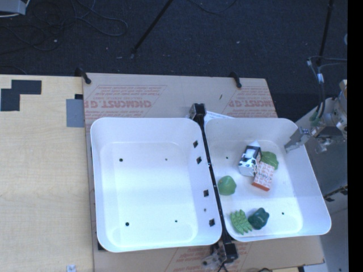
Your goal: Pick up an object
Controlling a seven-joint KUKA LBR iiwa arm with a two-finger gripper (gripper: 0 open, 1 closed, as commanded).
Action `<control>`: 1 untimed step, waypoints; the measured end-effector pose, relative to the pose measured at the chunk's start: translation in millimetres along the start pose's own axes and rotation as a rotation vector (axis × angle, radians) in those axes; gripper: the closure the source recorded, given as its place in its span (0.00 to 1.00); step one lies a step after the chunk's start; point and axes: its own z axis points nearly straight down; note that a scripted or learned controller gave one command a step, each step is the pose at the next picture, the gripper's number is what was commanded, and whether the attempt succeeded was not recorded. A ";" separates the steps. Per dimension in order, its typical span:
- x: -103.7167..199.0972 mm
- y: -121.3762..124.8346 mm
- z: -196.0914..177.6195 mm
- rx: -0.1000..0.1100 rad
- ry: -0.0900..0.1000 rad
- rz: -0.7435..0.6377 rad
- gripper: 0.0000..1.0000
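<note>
End effector at the right bin's edge, objects untouched.
The end effector (317, 134) sits low at the far right, just outside the right bin (306, 152); how far it is spread I cannot tell. Inside lie a black-and-white toy (248, 160), an orange box (263, 177), a green ball (227, 185) and green pieces (250, 220).

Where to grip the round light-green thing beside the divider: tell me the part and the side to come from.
Probably across the middle of the light-green lump, from straight above. It lies apart from the other objects, with bare right bin floor on its right; the divider stands close on its left, so spanning near-to-far looks safer.
</note>
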 end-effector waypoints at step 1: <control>75.6 37.3 161.8 -0.009 -0.001 -0.001 0.00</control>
